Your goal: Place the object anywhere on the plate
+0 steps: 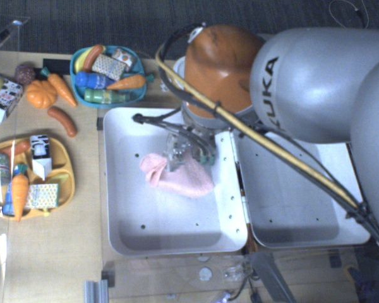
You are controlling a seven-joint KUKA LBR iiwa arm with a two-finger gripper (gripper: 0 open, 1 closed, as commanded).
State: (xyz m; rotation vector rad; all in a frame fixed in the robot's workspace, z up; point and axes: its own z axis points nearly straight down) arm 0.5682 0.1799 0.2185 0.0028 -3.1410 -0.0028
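A crumpled pink cloth lies in the left white bin, a little right of its middle. My gripper hangs straight over the cloth's upper edge, low in the bin, and seems to touch or nearly touch it. A small greenish thing shows just right of the gripper, against the bin's right wall; I cannot tell what it is. The orange wrist band and the grey arm hide the bin's far right corner.
The right white bin lies partly under the arm. On the bench at left stand a blue bowl of toy food, a yellow tray with cartons and carrots, and loose toy vegetables. A cable runs along the arm.
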